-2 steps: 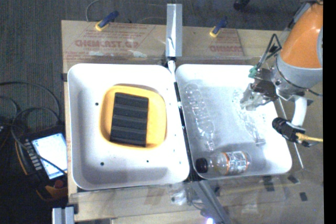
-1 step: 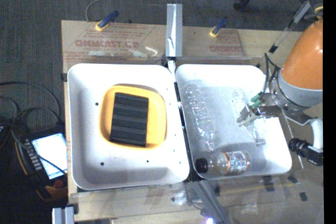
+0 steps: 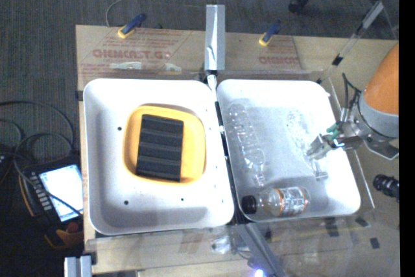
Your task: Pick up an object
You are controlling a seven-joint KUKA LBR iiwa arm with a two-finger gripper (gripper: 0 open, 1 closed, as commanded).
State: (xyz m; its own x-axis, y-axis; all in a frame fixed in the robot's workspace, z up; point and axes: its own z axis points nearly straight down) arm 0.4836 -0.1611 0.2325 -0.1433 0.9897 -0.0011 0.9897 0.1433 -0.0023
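Note:
My gripper (image 3: 318, 159) hangs over the right part of the right bin (image 3: 337, 204), open, with nothing between its fingers. A clear bottle with a black cap and an orange label (image 3: 277, 201) lies on its side along that bin's front wall, to the gripper's lower left. A long clear plastic piece (image 3: 246, 139) lies near the bin's left wall. A smaller clear piece (image 3: 296, 130) rests just left of the gripper. In the left bin (image 3: 97, 139) sits a yellow block with a black ribbed top (image 3: 162, 146).
The bins stand on a brown board (image 3: 149, 52) held by two blue-and-yellow clamps (image 3: 131, 24). An upright metal bar (image 3: 214, 36) stands behind the gap between the bins. Cables and a lit tablet (image 3: 58, 188) lie on the floor to the left.

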